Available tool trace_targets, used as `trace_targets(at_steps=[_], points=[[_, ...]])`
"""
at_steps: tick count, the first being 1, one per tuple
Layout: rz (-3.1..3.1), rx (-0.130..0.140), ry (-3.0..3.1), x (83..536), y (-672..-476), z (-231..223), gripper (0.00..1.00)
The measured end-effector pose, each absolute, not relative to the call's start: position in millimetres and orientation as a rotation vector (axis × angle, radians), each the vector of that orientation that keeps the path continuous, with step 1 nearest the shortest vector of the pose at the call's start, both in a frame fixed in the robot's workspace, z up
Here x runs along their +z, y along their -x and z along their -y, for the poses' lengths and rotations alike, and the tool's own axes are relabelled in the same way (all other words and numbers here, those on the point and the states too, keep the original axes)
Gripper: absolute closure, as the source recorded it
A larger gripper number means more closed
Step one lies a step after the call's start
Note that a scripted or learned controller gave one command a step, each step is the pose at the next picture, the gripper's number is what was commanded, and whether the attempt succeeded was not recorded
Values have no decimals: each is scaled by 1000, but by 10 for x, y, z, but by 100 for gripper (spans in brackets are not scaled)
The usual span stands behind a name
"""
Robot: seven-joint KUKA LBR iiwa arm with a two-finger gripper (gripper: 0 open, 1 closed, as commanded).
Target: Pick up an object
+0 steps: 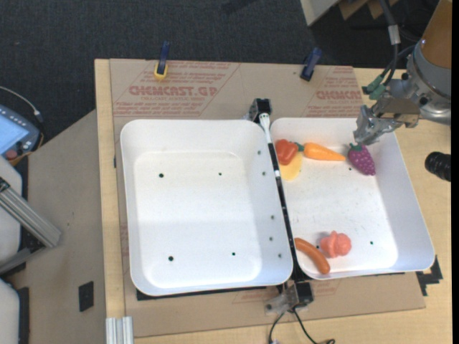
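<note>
Hovering at right bin's [401,192] upper right: gripper [366,136] touching purple grapes [363,160]; carrot [324,152] lying just left.

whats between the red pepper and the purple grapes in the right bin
In the camera view, a toy carrot lies between the red pepper and the purple grapes, pointing toward the grapes.

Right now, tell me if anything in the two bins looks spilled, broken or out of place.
Nothing stands out. The toy carrot, purple grapes, red pepper, sausage and pink toy all lie inside the right bin, intact. The claw sits just above the grapes.
</note>
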State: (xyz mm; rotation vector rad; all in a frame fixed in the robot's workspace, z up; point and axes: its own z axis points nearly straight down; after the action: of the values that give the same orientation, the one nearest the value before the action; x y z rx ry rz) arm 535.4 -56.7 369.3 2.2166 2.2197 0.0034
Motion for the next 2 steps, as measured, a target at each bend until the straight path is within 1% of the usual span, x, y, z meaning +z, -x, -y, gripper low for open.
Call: trace_targets(at_steps=[1, 2], points=[[-2227, 10, -2211, 4058, -5234, -167, 100], [-2228, 10, -2211, 4392, -4784, -754, 100]])
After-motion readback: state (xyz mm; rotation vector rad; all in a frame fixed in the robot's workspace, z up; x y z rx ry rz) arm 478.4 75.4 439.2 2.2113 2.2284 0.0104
